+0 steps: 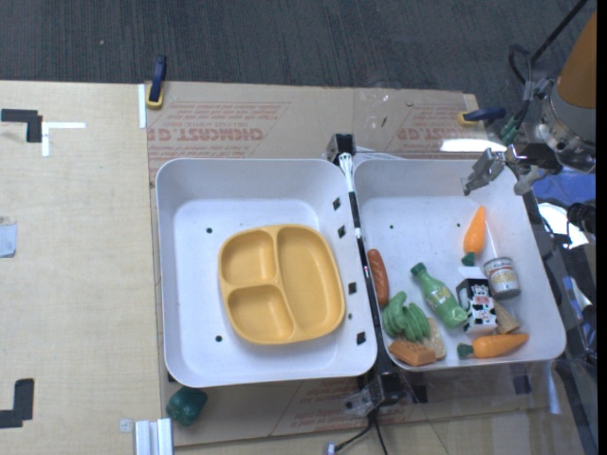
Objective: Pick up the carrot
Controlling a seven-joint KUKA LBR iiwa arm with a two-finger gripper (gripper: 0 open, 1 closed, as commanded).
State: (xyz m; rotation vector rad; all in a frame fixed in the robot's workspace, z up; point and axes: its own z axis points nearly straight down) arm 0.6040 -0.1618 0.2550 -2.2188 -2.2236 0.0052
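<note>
Orange carrot [474, 230] below open fingers [486, 169]

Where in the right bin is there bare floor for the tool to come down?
Free: the right bin's far-left floor, bordered by the divider, hot dog and upright carrot. Crowded: near edge, green bottle, can, second carrot. Tool hovers above the far rim.

Single fixed camera, mounted above the bench, looking down at a slant. Far enough back to fit both shallow white plastic bins: left bin [171, 282] and right bin [545, 282] sit side by side mid-frame. Dark carpeted floor [285, 17] runs across the top, so the bench's far edge is up-frame and its near edge down-frame. Pale wooden bench top [66, 282] takes the left third. The grey arm with the orange band [569, 102] enters at the bench's right edge, upper right of frame.
</note>
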